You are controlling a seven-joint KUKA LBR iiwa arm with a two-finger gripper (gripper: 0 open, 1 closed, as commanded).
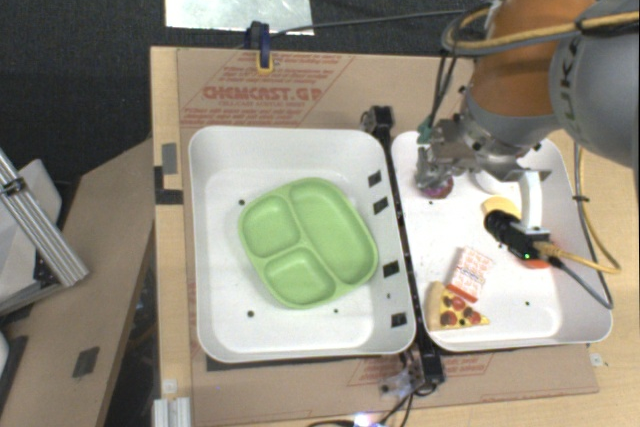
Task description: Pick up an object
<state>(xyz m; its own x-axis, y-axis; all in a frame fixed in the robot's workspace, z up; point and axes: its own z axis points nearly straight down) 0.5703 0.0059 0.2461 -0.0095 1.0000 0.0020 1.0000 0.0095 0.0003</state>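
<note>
My gripper [436, 167] hangs low over the far left corner of the right bin [575, 315]. Right under it lies a small purple thing [436, 184], partly hidden by the gripper. I cannot see whether it is held. A yellow thing [497, 207] lies a little to the right of it, half covered by the wrist. Toward the front of that bin lie a small red and white box [470, 272] and a toy pizza slice [456, 307].
The left bin [215, 215] holds a green divided plate [305, 241] at its middle. A black divider [393, 215] runs between the two bins. The grey arm with its orange band [535, 25] leans in over the right bin's far side.
</note>
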